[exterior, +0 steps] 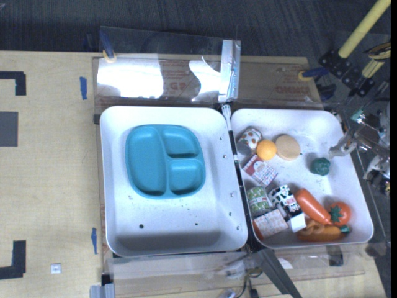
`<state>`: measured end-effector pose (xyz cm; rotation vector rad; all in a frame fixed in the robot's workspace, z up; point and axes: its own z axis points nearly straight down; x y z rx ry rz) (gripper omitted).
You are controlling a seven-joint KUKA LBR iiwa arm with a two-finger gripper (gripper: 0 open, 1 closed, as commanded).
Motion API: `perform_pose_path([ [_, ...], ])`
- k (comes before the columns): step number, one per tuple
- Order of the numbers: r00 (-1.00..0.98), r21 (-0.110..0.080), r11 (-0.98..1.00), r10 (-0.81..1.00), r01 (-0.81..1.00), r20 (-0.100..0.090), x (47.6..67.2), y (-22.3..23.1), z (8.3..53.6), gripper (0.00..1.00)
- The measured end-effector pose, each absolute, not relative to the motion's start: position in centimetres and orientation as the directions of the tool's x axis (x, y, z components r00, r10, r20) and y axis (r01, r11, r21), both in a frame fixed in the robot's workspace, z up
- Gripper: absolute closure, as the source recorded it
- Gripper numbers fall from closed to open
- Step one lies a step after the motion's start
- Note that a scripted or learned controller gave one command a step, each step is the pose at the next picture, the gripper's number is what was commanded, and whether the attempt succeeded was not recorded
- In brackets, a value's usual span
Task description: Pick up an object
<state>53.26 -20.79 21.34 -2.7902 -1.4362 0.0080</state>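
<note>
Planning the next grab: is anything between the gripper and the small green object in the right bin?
Nothing visible. The gripper sits at the right bin's right edge, and only bare white floor separates it from the green object.

The scene is being lit evenly and brightly from overhead. Strong glare is being thrown off the clear plastic sheet (164,73) beyond the far edge of the left bin (118,228), where detail is being washed out to white. A softer sheen is being reflected along the far wall of the right bin (310,113). Only short, faint shadows are being cast beside the blue tray (165,160) and the small items. The dark floor at the top is being rendered grainy and dim. Fine detail is being softened throughout, and labels on the packets are being left unreadable.
</note>
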Motion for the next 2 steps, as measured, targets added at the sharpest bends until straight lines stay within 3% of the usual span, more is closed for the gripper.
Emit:
perform_pose_path([
  [1, 0.323, -0.012, -0.323, 0.946, 0.946, 0.0, 54.0, -16.6, 13.7, 0.0],
  [2, 0.579, -0.003, -0.579, 0.815, 0.815, -0.003, 56.7, -19.5, 19.3, 0.0],
])
